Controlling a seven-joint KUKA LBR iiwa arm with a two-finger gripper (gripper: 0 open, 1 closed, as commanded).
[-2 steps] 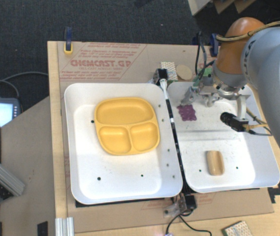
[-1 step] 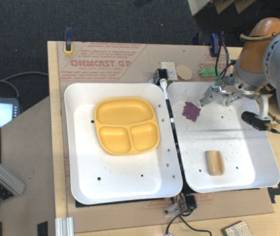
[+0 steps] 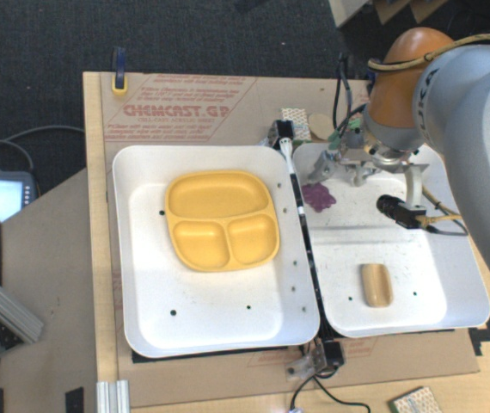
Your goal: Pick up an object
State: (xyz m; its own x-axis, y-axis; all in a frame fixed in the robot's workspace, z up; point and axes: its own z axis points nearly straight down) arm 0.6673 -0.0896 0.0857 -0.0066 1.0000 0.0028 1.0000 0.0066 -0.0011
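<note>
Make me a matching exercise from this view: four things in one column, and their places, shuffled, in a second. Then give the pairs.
Things:
1. yellow divided plate
2. purple object
3. tan bread-roll-shaped object
4. gripper

Places:
A. near part of the right bin
B. middle of the left bin
C. over the far end of the right bin
D. far left part of the right bin, beside the divider between the bins

Pairs: 1-B, 2-D, 3-A, 4-C
</note>
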